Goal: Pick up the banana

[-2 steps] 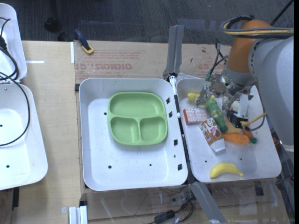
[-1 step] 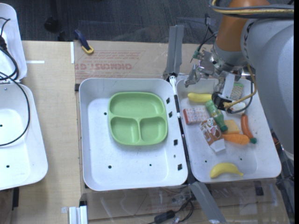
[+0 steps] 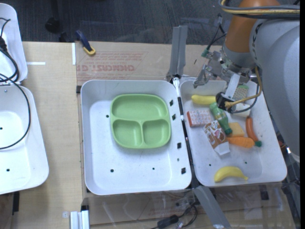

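Camera view, looking down on two white bins side by side. Seeing gripper over the far-left corner of the right bin, on the grey arm reaching in from the right. Can't tell how far open it is, and can't make out anything in its grip. Spotting two bananas in the right bin. Far banana lying flat by the far edge, just beside the gripper in frame; can't tell whether touching. Near banana by the front edge, about mid-width, well apart from the gripper. Between the two, counting a red-and-white box by the left wall, a green bottle lying at a slant, a packet touching the bottle's near end, a carrot just right of the packet and a second carrot nearer the right wall. In the left bin, seeing a green tray with three compartments, lying flat, closer to the far edge than the front. On the bench beyond that bin's far-left corner, noting a blue-and-yellow clamp.
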You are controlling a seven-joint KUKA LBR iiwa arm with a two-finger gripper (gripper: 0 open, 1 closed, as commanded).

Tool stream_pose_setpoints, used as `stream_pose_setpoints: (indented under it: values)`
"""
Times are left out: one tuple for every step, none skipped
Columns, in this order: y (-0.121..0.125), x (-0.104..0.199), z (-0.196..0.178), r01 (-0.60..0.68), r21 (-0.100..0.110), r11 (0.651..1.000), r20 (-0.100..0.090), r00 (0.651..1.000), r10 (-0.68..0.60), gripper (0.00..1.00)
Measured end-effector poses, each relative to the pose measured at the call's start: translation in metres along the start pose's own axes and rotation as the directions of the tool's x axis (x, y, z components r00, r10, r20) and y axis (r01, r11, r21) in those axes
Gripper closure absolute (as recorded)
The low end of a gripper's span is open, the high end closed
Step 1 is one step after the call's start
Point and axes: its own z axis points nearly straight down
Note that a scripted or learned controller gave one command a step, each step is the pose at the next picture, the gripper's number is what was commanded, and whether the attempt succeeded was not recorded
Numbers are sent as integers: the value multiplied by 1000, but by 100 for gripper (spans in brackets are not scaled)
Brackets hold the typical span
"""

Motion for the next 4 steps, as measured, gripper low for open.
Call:
stream_pose_setpoints:
  values:
    - [28, -48, 82, 36, -15, 999, -7, 999, -36, 0]
    - [28, -48, 83, 36, -15, 999, -7, 999, -36, 0]
    - [28, -48, 83, 36, -15, 999, -6, 999, -36, 0]
    - [26, -54, 13, -2, -1, 1000, -1, 1000, 2, 0]
